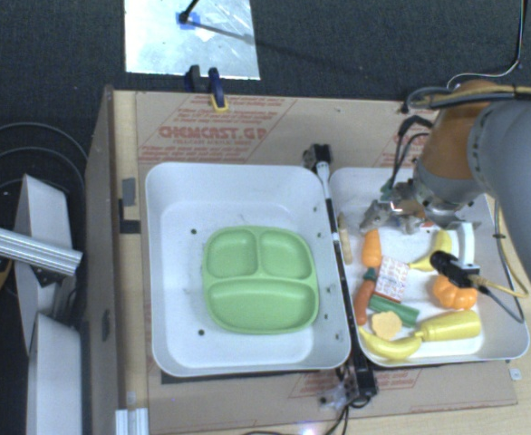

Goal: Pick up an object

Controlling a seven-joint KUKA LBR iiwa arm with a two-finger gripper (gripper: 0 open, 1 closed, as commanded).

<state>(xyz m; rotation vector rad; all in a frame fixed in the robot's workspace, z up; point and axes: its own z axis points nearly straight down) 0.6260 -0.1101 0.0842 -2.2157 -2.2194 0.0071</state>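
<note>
Gripper (394, 212) hangs over the back of the right bin (519, 338); can't tell how it's set. Just below it stands the orange carrot (371, 247), with a yellow banana (388, 345) and mustard bottle (447, 325) further toward the front.

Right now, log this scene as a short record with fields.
left bin: holds a green divided plate
right bin: holds toy food, including a banana, a carrot and a yellow bottle
gripper: over the right bin's far end, above the carrot
grasp: nothing seen between its fingers
</note>
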